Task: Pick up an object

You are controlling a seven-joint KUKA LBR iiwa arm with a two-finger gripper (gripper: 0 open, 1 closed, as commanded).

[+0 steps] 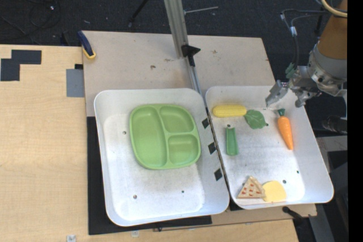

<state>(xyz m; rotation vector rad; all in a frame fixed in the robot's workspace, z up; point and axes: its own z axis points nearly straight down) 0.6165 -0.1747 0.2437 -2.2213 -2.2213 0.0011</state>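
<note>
My gripper (pixel 288 97) hangs over the far right part of the right bin (pixel 317 178), its two fingers spread apart and open, with nothing between them. Just below it in the view lies an orange carrot (pixel 285 131) with a green top. To the left of the gripper sit a green leafy piece (pixel 256 119) and a yellow corn cob (pixel 228 111). A green pickle (pixel 231 140) lies lower down, near the bin's left wall. A pizza slice (pixel 250 189) and a yellow cheese piece (pixel 274 191) rest at the near edge.
The left bin (pixel 113 178) holds a green divided plate (pixel 165 136). A metal post (pixel 175 17) rises behind the gap between the bins. The grey arm (pixel 332 59) comes in from the right, above the right bin's far corner.
</note>
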